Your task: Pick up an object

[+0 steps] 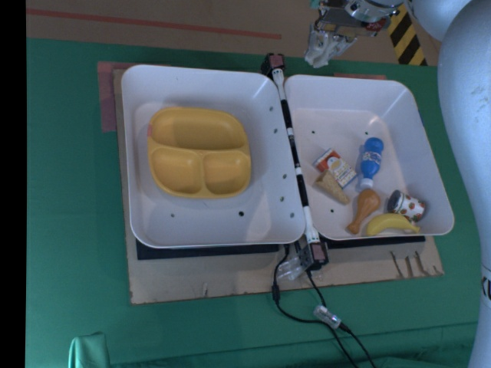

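My gripper (321, 52) hangs high above the far edge of the right bin (410, 102), near the divider between the bins. Nothing shows between its fingers. Down in the right bin lie a blue bottle (370, 160), a small red-and-white box (335, 166), a tan wedge (331, 187), a toy chicken drumstick (364, 208), a banana (392, 223) and a small printed can (405, 205). They cluster in the near right part of the bin, well away from the gripper.
The left bin (138, 90) holds a yellow divided plate (199, 151). A black-and-white bar (294, 156) joins the bins. Cables (307, 297) trail over the green bench in front. The grey arm (460, 90) runs down the right side.
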